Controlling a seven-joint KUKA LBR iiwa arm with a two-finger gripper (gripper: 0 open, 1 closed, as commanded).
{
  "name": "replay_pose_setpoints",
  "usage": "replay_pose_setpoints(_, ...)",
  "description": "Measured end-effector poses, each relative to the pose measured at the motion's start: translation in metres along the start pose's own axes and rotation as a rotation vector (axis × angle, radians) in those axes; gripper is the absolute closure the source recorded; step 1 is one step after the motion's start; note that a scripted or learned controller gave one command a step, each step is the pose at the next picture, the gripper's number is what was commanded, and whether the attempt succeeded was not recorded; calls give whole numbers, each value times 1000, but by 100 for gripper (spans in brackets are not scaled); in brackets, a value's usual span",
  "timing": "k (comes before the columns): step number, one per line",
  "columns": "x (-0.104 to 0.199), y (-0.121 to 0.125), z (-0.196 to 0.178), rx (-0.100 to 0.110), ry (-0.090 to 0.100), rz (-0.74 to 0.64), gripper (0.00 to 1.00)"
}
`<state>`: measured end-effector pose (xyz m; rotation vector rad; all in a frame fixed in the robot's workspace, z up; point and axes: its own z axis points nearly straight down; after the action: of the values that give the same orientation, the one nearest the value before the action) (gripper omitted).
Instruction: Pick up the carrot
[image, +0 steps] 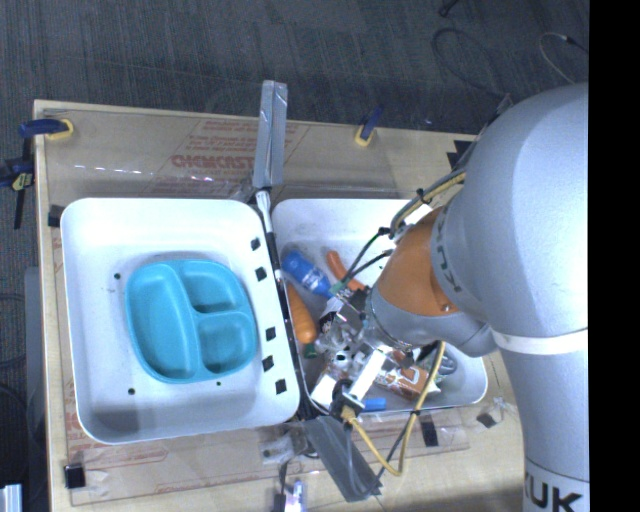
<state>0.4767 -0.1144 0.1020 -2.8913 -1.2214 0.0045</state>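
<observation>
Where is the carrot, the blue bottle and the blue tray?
carrot (301, 318): camera view, middle of its orange body.
blue bottle (305, 272): camera view, middle of its side.
blue tray (160, 330): camera view, floor of its large compartment.

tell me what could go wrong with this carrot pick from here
1. The carrot lies tight against the left wall of the right bin, so a finger may hit the wall rather than slide beside it.
2. A blue bottle sits just above the carrot, with more clutter to its right; the claw could close on the wrong item.
3. The arm covers much of that bin, so a miss may be hard to see.
</observation>
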Motion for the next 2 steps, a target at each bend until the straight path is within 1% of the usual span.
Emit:
replay_pose_setpoints(1,3,49,-33,6,-3,34,100)
replay_pose_setpoints(2,-50,58,-62,6,-3,291,100)
